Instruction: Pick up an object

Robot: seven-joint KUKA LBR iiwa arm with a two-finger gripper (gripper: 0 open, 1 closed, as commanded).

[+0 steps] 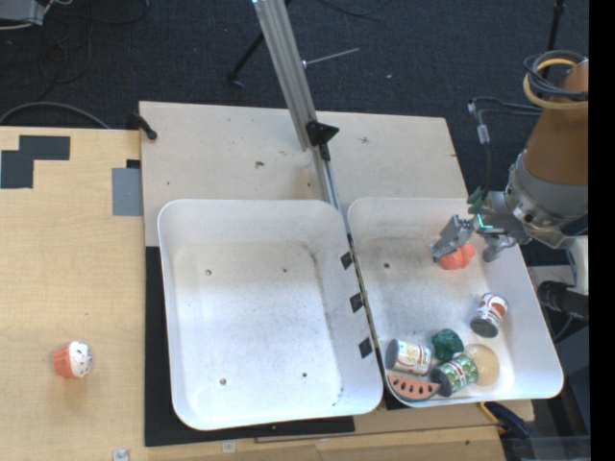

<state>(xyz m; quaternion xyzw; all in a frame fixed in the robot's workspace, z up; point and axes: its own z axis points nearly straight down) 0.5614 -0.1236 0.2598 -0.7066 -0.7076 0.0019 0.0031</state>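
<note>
Nearest the lens, at the near end of the right bin point(543, 377), lies a cluster: a watermelon slice toy point(411, 387), a small jar point(410, 355), a dark green piece point(446, 342), a green can point(457, 373) and a pale round piece point(485, 363), packed so that several touch. Far to the left, out on the wooden surface point(58, 257), sits a small red-and-white toy point(73, 360), well apart from everything; the left bin point(178, 257) comes next, then the divider and the right bin. Beyond the cluster a red-labelled can point(490, 314) stands alone, and farther back an orange-red object point(458, 257) lies under the tool point(471, 243). Whether the tool is clenched or released cannot be told (its body hides the object's top). That object looks the likely target; a good grasp would want the tool centred over it and lowered squarely, since a rounded thing may slip sideways if caught off-centre.
</note>
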